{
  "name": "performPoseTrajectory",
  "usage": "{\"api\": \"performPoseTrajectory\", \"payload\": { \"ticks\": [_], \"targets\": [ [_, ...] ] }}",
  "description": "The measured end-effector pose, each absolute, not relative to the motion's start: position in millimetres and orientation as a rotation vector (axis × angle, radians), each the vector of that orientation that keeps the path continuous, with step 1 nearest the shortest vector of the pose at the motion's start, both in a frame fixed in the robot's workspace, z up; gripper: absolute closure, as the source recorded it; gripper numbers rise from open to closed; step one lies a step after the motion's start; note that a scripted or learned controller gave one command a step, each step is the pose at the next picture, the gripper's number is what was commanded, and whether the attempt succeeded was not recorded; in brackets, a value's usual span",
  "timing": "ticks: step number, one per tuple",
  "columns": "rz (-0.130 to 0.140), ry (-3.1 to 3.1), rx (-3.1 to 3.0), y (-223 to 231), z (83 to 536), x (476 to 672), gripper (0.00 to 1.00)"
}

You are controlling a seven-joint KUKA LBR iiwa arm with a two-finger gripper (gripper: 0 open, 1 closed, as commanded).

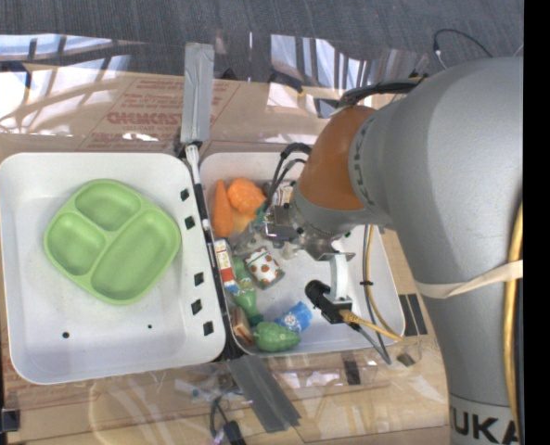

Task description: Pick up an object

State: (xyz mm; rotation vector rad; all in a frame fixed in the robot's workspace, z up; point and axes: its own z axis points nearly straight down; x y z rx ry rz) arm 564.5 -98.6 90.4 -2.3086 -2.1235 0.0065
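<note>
"UKA" on arm (469, 248) base

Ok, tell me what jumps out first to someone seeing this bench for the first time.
The big grey arm with its orange band dominates the right side, reaching down into the right bin. Next comes the bright green divided plate lying alone in the left bin. Below the arm's wrist, a clutter of small items crowds the right bin's left side, including an orange piece and a green one.
</note>
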Motion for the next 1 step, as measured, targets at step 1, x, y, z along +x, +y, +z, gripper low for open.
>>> {"api": "performPoseTrajectory", "payload": {
  "ticks": [1],
  "targets": [
    [0.003, -2.305, -2.129, -91.2, 90.7, 501.8, 0.00]
  ]
}}
